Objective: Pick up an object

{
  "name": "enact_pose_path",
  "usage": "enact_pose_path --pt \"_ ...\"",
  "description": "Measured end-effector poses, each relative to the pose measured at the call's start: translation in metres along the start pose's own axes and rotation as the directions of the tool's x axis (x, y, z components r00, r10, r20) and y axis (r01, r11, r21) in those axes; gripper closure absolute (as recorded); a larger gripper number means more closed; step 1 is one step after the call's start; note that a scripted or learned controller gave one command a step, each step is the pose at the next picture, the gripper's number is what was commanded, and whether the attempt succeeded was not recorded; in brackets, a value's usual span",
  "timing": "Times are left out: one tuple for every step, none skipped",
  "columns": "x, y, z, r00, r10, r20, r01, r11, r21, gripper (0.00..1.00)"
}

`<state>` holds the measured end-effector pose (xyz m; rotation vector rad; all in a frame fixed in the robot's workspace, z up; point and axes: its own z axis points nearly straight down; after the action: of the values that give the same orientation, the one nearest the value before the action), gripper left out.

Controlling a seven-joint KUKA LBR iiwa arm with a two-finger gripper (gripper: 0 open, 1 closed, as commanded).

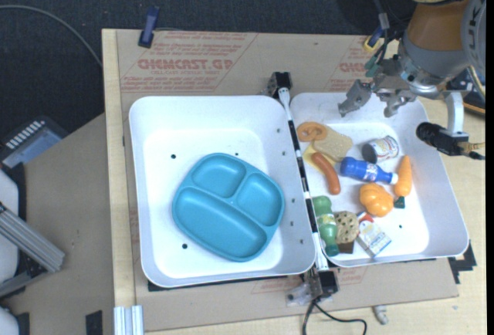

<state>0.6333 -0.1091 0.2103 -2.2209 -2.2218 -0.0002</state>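
**Approach phase: claw spread above right bin's far edge**

Gripper [373, 99] hung over far rim of right bin [444, 206], fingers spread apart, nothing btwn them. Looked like pre-grasp step; nothing picked yet. Candidate objs all lay in right bin, nearer than the claw: tan bread slice [333, 144], hot dog [326, 172], blue bottle [368, 170], small can [380, 149], carrot [404, 174], orange fruit [376, 199]. Mostly smooth, glossy plastic; rounded shapes prob slip easily. Next move, imo: descend toward near side, centre over one item w/ clearance. Left bin [147, 171] held a teal divided plate [228, 206], three compartments, smooth.
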Motion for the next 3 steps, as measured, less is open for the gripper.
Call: enact_pose_path --pt "0.001 -0.047 0.041 1.000 0.001 0.000 -0.001 1.000 0.002 0.00" --pt "0.006 -0.068 0.113 1.000 0.001 0.002 -0.001 1.000 -0.005 0.00" --pt "0.017 -0.093 0.126 1.000 0.001 -0.001 -0.001 1.000 0.002 0.00"
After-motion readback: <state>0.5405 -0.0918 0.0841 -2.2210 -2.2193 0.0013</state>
